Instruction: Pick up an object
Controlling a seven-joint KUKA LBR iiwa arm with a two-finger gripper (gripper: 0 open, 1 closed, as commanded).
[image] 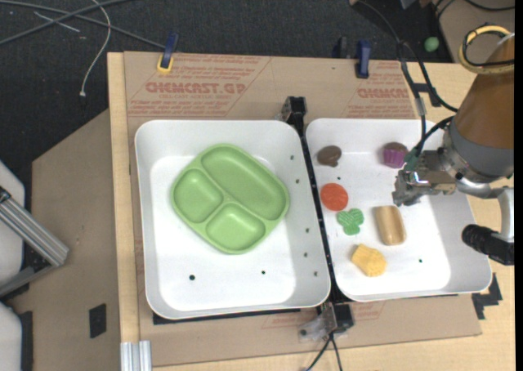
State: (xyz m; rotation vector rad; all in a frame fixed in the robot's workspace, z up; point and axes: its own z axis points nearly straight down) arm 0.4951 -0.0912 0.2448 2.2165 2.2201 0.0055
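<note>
Lying lengthwise up-down, tan bread roll (391,225)

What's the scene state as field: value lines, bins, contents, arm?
left bin: green divided plate
right bin: brown piece, purple piece, orange-red piece, green piece, tan roll, yellow piece
arm: reaching in from the right, above right bin
gripper: low over right bin, right of orange-red piece, above tan roll
held object: none visible

The arm (489,128) is cut off at the picture's right edge. It hides part of the right bin's (425,267) far rim.
</note>
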